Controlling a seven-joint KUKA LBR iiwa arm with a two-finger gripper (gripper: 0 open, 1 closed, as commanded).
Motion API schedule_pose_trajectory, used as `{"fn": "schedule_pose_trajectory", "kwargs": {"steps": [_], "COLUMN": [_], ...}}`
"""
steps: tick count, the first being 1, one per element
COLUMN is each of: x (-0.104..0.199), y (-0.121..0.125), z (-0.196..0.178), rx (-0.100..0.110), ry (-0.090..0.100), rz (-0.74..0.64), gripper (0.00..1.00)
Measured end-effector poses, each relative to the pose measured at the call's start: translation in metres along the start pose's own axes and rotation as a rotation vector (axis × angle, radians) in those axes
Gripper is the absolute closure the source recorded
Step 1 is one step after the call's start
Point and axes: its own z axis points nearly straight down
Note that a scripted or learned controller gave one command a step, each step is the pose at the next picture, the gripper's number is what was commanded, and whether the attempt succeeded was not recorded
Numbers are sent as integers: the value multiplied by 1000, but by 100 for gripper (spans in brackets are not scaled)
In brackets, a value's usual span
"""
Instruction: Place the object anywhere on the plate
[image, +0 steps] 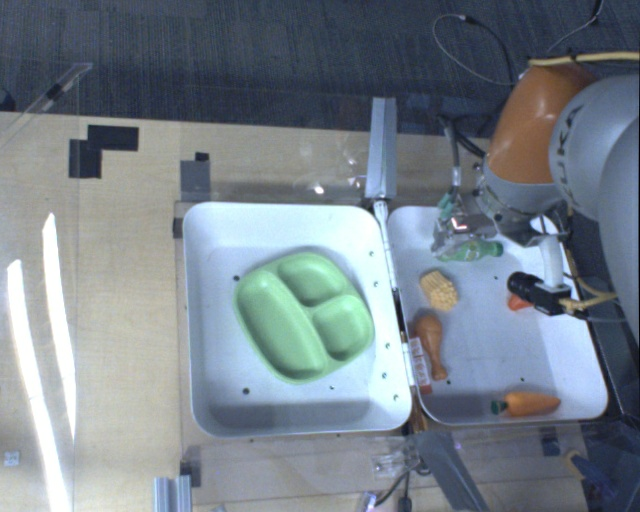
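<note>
Gripper sits low over the back of the right bin, but how wide it is open cannot be made out. Just below it lies a corn piece. Nearer the front are a chicken drumstick and a carrot. The green plate rests in the left bin.

Grey arm reaches in, wrist bent down.
</note>
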Motion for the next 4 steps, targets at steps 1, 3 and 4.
{"fn": "schedule_pose_trajectory", "kwargs": {"steps": [1, 3, 4], "x": [69, 22, 30], "y": [-48, -132, -27], "z": [-57, -53, -23], "rx": [-1, 0, 1], "ry": [2, 0, 1], "rz": [-23, -60, -116], "gripper": [100, 100, 100]}}
